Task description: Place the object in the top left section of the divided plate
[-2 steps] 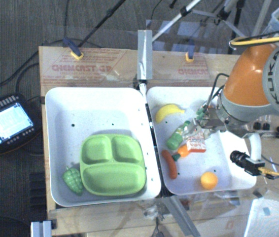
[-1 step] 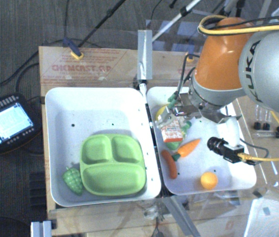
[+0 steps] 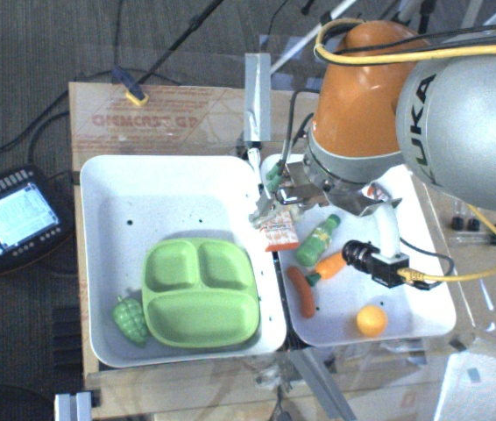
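Green bottle [image 3: 318, 239], carrot [image 3: 329, 267], sausage [image 3: 301, 291] and orange [image 3: 371, 321] crowd the right bin [image 3: 423, 318]; gripper [image 3: 270, 207] pinches a red-white packet [image 3: 278, 231], divided plate [image 3: 201, 293] lower left.

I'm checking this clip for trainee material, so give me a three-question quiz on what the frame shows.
1. True or false: the divided plate lies in the left bin.
2. Which lies nearest the right bin's front edge? A green bottle B orange ball C carrot
3. What green thing touches the plate's left corner?

Key: 1 true. 2 B. 3 A green knobbly toy, perhaps a fruit; its kind is unclear.
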You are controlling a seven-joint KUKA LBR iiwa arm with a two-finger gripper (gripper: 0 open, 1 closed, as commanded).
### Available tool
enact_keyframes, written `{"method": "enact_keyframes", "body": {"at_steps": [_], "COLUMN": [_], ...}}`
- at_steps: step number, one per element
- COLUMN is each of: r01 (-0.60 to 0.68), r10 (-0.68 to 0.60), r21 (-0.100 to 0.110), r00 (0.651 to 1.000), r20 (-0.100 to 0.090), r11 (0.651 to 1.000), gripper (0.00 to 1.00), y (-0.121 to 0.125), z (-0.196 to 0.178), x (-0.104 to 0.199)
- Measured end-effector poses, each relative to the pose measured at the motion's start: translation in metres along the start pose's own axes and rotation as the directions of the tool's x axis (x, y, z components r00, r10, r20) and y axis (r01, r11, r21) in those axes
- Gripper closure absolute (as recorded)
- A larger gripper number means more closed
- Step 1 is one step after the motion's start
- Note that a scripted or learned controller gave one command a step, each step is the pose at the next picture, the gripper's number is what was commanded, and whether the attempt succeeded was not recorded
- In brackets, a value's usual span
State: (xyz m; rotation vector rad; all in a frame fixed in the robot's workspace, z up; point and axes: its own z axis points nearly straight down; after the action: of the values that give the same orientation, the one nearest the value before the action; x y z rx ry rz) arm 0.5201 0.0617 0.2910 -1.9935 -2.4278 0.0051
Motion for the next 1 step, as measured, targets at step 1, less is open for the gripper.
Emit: {"method": "enact_keyframes", "body": {"at_steps": [1], "r01": [-0.022], "r10": [0.022], "r21": [0.001], "r00": [1.000], "r20": [-0.001], "r11": [1.000], "gripper": [1.00], "y": [-0.0173], "z": [0.0007], "x": [0.0818]}}
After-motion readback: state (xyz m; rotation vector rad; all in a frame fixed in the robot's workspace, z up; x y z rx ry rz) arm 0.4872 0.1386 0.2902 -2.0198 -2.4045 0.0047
